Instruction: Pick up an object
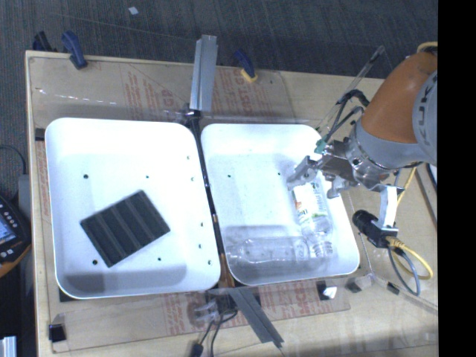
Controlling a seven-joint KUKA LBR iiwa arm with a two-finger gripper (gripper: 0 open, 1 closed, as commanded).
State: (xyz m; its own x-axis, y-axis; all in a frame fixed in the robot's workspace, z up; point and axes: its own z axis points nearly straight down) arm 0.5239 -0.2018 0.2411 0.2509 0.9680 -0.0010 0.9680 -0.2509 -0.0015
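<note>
Where right bin's [223,147] rim runs, claw [316,175] above bottles [309,213].

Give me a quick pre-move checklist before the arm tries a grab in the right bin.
1. Gripper over a target: ok. It sits above the upper end of the labelled bottle in the right bin.
2. Finger state: cannot tell at this slant.
3. Object held already: cannot tell; nothing visibly sits between the fingers.
4. Crowding around target: not ok. A clear bottle lies crosswise along the near wall, meeting the labelled bottle's lower end.
5. Wall clearance: not ok. The labelled bottle lies close to the bin's right wall.
6. Other candidate: ok. The dark ribbed slab lies flat and alone in the left bin.
</note>
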